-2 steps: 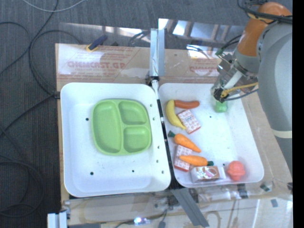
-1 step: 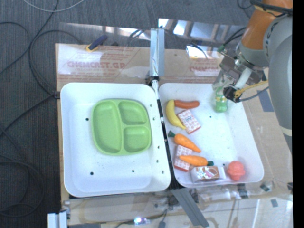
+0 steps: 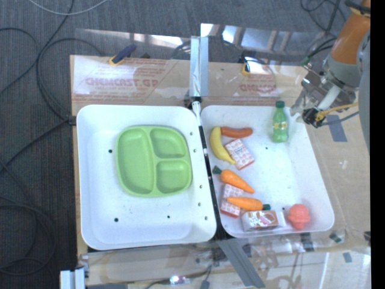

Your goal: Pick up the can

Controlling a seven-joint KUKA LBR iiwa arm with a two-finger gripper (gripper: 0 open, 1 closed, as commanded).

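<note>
arm (image 3: 352, 41): grey with an orange band, reaching in from the right above the right bin's far right corner.
jaws: at the arm's tip, over the bin's rim near the green bottle, well apart from the can; too small and cluttered to tell whether wide or narrow, and nothing is seen held.
can (image 3: 263, 220): white with a red label, seemingly lying on its side at the near edge of the right bin (image 3: 301, 167), between a carrot and a red round item.
red round item (image 3: 299, 215): just right of the can, in the bin's near right corner.
green bottle (image 3: 280, 122): upright, far right part of the right bin.
banana (image 3: 219, 146): along the right bin's left wall, beside a red sausage (image 3: 236, 132) and a red-and-white packet (image 3: 239, 153).
carrots: one (image 3: 236, 181) mid-bin, another (image 3: 245, 203) just above the can, lying across a second packet (image 3: 230, 198).
left bin (image 3: 90, 179): holds a green divided plate (image 3: 154, 161).
surface (image 3: 346, 161): brown board under both bins.
</note>
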